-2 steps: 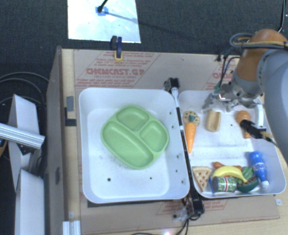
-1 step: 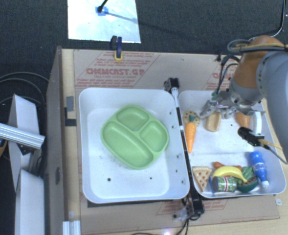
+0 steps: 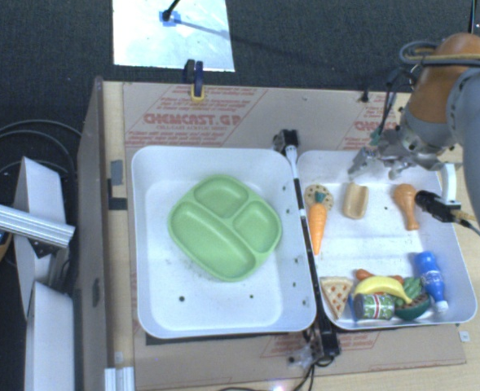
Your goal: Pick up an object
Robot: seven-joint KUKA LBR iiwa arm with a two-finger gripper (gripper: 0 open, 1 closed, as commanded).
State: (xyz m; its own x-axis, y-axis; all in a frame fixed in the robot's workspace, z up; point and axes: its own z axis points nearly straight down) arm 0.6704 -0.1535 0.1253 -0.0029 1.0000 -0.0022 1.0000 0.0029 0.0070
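Gripper (image 3: 384, 160) hovered over right bin (image 3: 460, 243) at 12 o'clock, fingers spread wide, holding nothing; bread piece (image 3: 354, 199) lay just below.

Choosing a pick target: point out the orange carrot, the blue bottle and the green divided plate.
orange carrot (image 3: 316, 228), camera view, mid-body.
blue bottle (image 3: 429, 277), camera view, body.
green divided plate (image 3: 192, 244), camera view, lower-left rim.

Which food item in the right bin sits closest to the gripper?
The tan bread piece, just below the gripper. The chicken drumstick is a close second; the carrot and the rest lie farther off.
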